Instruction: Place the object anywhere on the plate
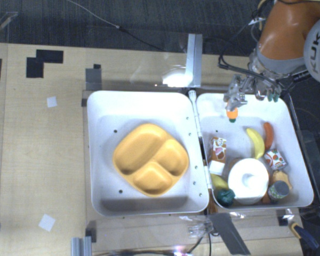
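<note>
The gripper [233, 104] hangs over the far left part of the right bin [293, 122], close to that bin's far wall and to the divider beside the left bin [96, 143]. Between its fingers sits a small carrot [232, 114], orange with a green tip; it appears clamped there, though the fingers are small and partly blurred, so the grip is hard to judge exactly. The carrot's long axis runs roughly up and down in the view, green end toward the near side, orange end up into the fingers.

The plate [151, 158] is yellow, with three compartments, and lies in the middle of the left bin. Bare white floor rings it on all sides, widest along the far wall and the left wall. The carrot is well apart from the plate, across the divider and farther back.

The near half of the right bin is crowded. A banana [255, 142] and a sausage [268, 134] lie side by side, both with long axes running far to near. A white roll [248, 180] stands near the front wall, with a small carton [218, 149] to its left and a can [280, 190] to its right. The far strip of that bin, under the gripper, is open floor.
</note>
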